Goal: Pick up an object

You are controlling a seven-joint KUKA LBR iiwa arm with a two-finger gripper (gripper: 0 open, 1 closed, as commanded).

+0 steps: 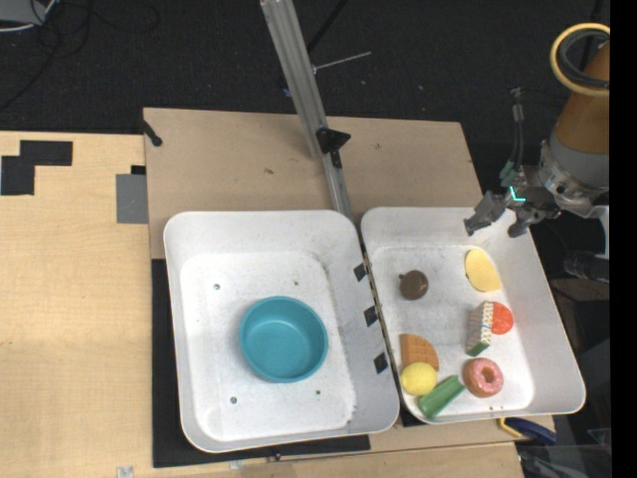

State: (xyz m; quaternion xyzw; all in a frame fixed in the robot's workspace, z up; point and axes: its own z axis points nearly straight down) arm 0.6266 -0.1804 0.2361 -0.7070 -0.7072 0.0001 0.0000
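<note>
My gripper [501, 219] hangs over the far right corner of the right bin [438, 229], fingers spread apart with nothing between them. Below it in that bin lie a yellow oval piece [483, 269], a brown round piece [414, 285], a red piece [501, 319] against a striped block [482, 325], an orange wedge [418, 351], a yellow ball [418, 377], a green piece [441, 395] and a pink donut [484, 376]. The yellow oval is the nearest, just below the fingertips.
The left bin [199, 242] holds a teal bowl [284, 339]. A metal rail [304, 88] slants down from the top to the divide between the bins. Beyond the bins is a brown board [239, 162].
</note>
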